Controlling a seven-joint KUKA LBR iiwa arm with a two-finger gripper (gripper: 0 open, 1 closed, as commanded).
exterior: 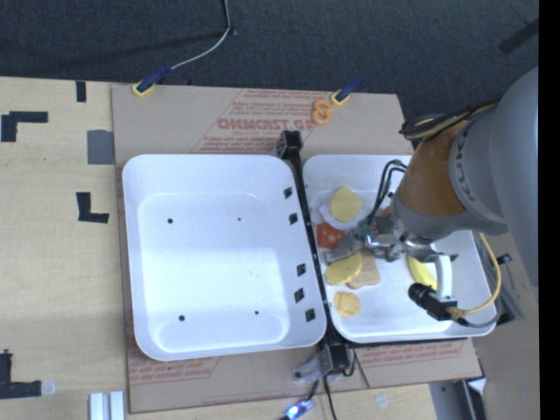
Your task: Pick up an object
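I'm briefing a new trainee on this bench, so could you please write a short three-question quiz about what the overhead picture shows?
1. True or false: the small yellow foam-like pieces lie in the shallow white plastic bin on the view's left.
2. Multiple choice: the grey arm's two-finger gripper is above which place? A) the left bin B) the shallow white plastic bin on the view's right C) the brown cardboard sheet beyond the bins.
3. Short answer: what small round thing lies on the cardboard near the blue clip?

Key
1. False; they lie in the right bin.
2. B.
3. A small orange ring-like object.
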